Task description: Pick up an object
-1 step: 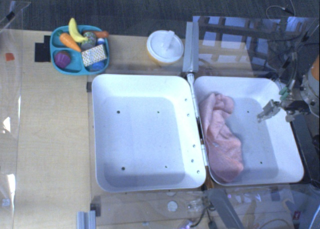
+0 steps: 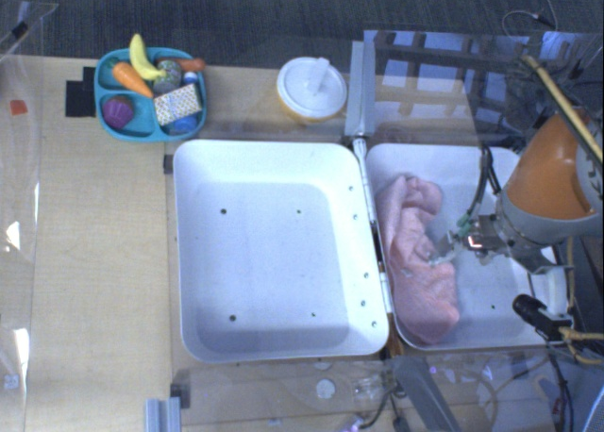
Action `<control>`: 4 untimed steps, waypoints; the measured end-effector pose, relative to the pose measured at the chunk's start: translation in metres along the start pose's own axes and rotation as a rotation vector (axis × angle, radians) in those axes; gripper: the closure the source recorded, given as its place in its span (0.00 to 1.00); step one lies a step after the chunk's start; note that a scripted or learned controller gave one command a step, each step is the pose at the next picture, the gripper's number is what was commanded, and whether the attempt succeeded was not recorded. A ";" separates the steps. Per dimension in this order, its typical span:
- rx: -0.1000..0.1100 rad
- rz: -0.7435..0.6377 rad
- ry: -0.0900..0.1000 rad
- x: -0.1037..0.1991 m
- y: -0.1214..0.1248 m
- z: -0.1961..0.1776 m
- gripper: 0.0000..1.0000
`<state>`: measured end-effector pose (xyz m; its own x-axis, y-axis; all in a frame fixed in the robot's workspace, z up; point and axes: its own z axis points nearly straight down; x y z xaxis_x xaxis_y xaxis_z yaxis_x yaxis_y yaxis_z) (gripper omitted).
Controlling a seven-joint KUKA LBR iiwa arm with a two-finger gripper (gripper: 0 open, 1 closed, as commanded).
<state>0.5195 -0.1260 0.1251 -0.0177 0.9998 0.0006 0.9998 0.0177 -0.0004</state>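
Low over right bin (image 2: 491, 317), arm (image 2: 543, 190) wrist-down, jaws (image 2: 442, 247) touching pink cloth (image 2: 420, 270).

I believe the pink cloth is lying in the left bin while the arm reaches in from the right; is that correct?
Not quite: the pink cloth lies in the right bin, not the left bin, as the camera view shows. The rest stands: the arm reaches in from the right, with its gripper at the cloth.
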 end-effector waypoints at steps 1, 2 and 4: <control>-0.014 -0.068 -0.004 0.026 0.009 0.034 0.00; -0.014 -0.030 -0.003 0.017 0.093 0.035 0.00; -0.013 -0.208 -0.004 0.027 0.088 0.035 0.00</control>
<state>0.6069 -0.0978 0.0901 -0.2239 0.9746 -0.0043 0.9745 0.2240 0.0125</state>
